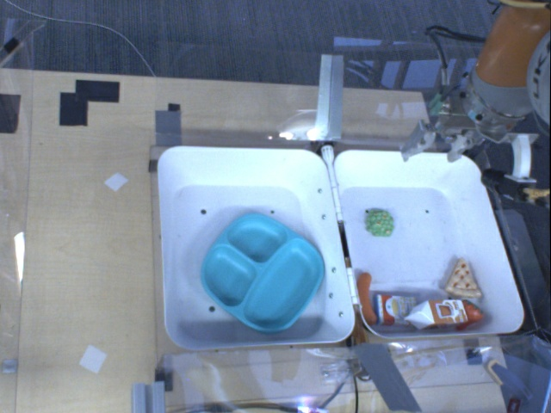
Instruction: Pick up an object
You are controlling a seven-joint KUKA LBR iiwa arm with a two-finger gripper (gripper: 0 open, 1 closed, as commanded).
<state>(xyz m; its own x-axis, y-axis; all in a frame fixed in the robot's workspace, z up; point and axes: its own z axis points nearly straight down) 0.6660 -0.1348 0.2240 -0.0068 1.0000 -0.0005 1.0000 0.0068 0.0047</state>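
Observation:
The right bin (491, 205) holds a small green bumpy ball (379, 222) near its middle, a triangular pizza-slice toy (462, 279) at the right, and a red and white packet (424, 311) lying along the front wall. My gripper (435, 143) hangs over the back rim of the right bin, above and behind the green ball. Its two fingers (415, 142) stand apart with nothing between them. The orange band of the arm (510, 46) sits at the upper right.
A blue divided plate (263, 271) lies in the left bin (185, 231). A metal post (330, 97) stands behind the seam between the bins. Black cables (448, 46) run near the wrist.

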